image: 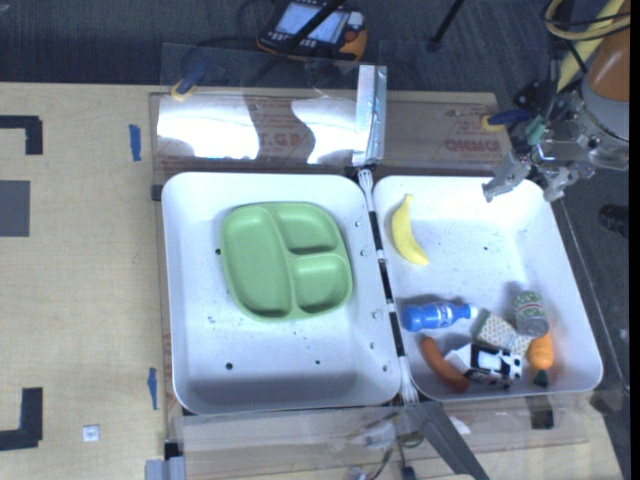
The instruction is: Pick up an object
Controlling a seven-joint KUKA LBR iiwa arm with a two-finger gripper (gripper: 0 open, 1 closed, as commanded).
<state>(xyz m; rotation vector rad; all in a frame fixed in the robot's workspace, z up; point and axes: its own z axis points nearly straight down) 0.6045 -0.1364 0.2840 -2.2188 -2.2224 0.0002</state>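
- Camera view: the gripper (522, 175) hung over the far right corner of the right bin (480, 258), at the end of the grey arm reaching in from the right; its fingers stood apart and released, with nothing between them.
- A yellow banana (405, 230) lay in the far left part of the right bin, well apart from the gripper.
- Near the middle of that bin's left side lay a blue bottle (435, 315) on its side.
- Just nearer than the bottle lay a red sausage-shaped toy (443, 363).
- In the near right corner sat a cluster: a black-and-white block (497, 360), a grey-green can (531, 313) and an orange piece (540, 353), touching or just beside one another.
- The left bin (190, 298) held a green divided plate (288, 258), lying flat toward the far side.
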